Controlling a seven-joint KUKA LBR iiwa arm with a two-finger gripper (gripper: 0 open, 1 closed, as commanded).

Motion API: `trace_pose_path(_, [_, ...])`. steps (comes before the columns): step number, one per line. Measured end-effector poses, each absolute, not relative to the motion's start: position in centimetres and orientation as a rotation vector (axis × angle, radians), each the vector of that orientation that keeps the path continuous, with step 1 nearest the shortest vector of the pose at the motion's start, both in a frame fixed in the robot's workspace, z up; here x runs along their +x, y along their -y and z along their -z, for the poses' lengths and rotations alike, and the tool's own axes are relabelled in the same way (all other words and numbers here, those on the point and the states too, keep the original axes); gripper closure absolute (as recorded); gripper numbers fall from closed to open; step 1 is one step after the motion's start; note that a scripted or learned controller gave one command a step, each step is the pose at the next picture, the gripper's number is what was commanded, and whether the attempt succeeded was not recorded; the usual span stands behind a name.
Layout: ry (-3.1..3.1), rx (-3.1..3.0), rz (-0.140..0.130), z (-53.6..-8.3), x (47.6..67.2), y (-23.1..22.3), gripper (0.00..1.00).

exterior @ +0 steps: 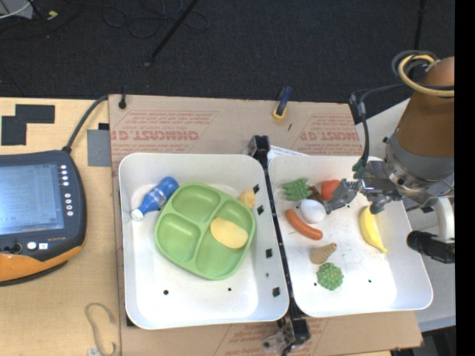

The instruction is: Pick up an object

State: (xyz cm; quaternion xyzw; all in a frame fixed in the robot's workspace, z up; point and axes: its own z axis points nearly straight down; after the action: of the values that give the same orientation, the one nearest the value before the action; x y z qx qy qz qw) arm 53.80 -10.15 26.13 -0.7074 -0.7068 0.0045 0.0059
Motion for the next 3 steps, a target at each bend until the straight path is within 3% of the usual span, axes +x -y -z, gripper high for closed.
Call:
trace_pose_path(1, [2.220, -2.218, -0.003, -26.8, 54.0, 10.2, 0.00])
trace_pose_path(3, [2.216, -2.215, -0.009, -14.5, 54.6, 11.0, 0.00])
